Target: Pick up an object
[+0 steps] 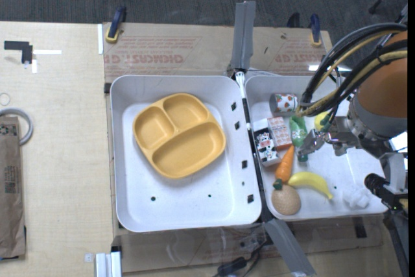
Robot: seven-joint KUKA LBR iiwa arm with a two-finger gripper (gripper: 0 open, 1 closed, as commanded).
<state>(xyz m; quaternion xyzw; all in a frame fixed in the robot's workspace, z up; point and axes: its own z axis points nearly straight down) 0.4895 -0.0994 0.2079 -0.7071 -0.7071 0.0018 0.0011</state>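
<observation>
Bench [52, 139], pale wood, bearing two shallow white bins side by side.

Left bin [130, 204] — one yellow divided plate [179, 134], three compartments, lying flat near the middle and turned at an angle to the bin walls.

Right bin [337, 209] — a cluster of small items toward its left half:
- small can with a red-and-white label [283, 102], on its side, near the far wall;
- flat red-and-white packet [280, 133], just below the can;
- small black-and-white carton [264, 144], against the left wall, touching the packet's edge;
- green item [298, 131], just right of the packet, partly hidden by the arm's cables;
- yellow item [322, 120], beside the green one, mostly covered by cables;
- toy carrot [285, 165], orange, green top pointing toward the near wall;
- banana [311, 182], just right of the carrot;
- tan round item [285, 200], near the front wall, touching the carrot's green end;
- white crumpled item [355, 198], near the right front corner, apart from the rest.

Arm [382, 94] — grey with orange band, reaching in from the right over the right bin, black and yellow cables looping above it.

Hand [310, 143] — low over the bin, just right of the carrot and beside the green item. Whether it is released or clenched cannot be told; nothing is seen between its tips.
</observation>
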